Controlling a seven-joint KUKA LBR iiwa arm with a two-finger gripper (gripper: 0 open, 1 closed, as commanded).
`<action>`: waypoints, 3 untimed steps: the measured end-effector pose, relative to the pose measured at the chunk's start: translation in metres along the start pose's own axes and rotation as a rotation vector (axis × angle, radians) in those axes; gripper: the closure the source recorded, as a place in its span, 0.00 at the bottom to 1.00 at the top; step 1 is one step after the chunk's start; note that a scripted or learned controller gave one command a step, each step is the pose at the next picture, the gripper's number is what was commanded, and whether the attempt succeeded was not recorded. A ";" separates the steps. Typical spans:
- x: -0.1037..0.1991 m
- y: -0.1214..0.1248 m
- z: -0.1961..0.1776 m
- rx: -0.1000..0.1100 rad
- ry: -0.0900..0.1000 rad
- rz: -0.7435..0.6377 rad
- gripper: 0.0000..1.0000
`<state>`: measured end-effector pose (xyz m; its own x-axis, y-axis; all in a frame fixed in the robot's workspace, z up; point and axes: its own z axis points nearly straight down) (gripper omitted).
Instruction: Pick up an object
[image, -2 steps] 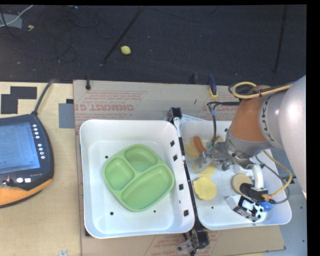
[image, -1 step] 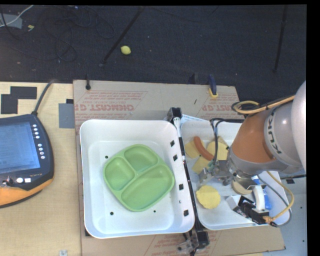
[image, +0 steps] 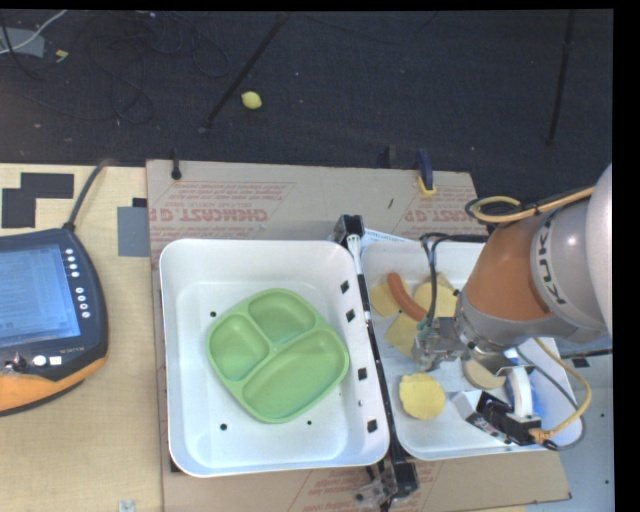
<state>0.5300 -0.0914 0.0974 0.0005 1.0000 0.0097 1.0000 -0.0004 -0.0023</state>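
The right bin holds several toy food pieces. An orange-red sausage lies at its back, between a pale yellow round piece and another yellow piece. A yellow wedge rests near the bin's left wall. A lumpy yellow piece lies toward the front. My gripper is down in this bin, just right of the yellow wedge and above the lumpy piece. The orange-banded wrist hides the bin's right part. A tan round piece peeks out below the wrist.
The left bin holds a green divided plate. A raised divider separates the two bins. A tablet lies on the bench at far left. A small yellow ball sits on the dark floor behind.
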 end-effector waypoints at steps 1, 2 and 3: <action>0.000 0.000 0.001 0.001 0.000 0.003 0.00; 0.007 -0.045 0.008 -0.012 -0.010 0.003 0.00; 0.008 -0.044 0.001 -0.002 -0.002 0.002 1.00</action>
<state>0.4858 -0.0832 0.0969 0.0020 1.0000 0.0078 1.0000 -0.0020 -0.0006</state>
